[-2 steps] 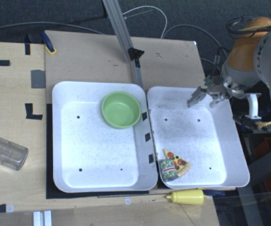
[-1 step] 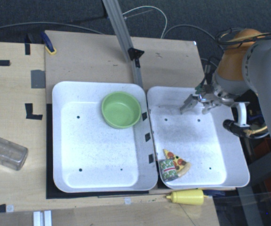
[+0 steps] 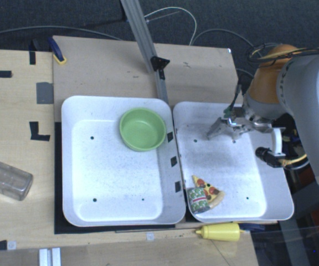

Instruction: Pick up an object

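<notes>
A green bowl (image 3: 143, 128) sits upright at the back right of the left bin (image 3: 82, 204). A small toy pizza slice (image 3: 204, 194) lies at the front left of the right bin (image 3: 270, 201). My gripper (image 3: 222, 133) hangs over the back of the right bin, well behind the pizza slice and to the right of the bowl. Its fingers (image 3: 212, 131) are spread open with nothing between them.
A yellow squeeze bottle (image 3: 221, 232) lies on the bench just in front of the right bin. A clear plastic container (image 3: 3, 179) lies at far left. A grey slanted pole (image 3: 142, 32) ends at the bins' back edge. Cables hang by the wrist.
</notes>
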Available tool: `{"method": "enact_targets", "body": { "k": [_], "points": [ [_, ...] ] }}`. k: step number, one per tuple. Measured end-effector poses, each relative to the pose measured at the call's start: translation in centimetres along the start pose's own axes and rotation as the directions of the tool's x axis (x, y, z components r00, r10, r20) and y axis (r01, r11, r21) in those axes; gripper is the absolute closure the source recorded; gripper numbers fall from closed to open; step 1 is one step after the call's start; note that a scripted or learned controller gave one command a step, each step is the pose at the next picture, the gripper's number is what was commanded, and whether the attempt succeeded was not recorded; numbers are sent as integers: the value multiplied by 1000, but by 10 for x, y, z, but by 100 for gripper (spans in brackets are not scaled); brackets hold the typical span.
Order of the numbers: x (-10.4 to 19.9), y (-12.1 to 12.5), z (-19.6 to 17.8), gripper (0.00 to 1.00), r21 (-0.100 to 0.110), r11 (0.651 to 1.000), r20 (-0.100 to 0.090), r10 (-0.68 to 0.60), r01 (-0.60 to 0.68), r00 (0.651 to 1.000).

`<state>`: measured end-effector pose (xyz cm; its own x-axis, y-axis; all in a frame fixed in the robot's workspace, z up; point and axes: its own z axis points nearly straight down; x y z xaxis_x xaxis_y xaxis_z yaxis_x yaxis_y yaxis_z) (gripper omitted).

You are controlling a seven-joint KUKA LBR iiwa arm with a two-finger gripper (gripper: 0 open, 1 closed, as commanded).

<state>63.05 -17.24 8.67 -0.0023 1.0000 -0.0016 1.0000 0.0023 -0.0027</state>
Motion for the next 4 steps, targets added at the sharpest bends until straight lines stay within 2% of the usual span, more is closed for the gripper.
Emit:
{"method": "enact_targets", "body": {
  "k": [1, 3, 4],
  "points": [
    [1, 0, -12, 100, 0, 1000, 0, -1, 1, 1000],
    [19, 9, -127, 100, -7, 1000, -1, 0, 0, 1000],
    [20, 10, -170, 100, -7, 1000, -1, 0, 0, 1000]
  ]
}}
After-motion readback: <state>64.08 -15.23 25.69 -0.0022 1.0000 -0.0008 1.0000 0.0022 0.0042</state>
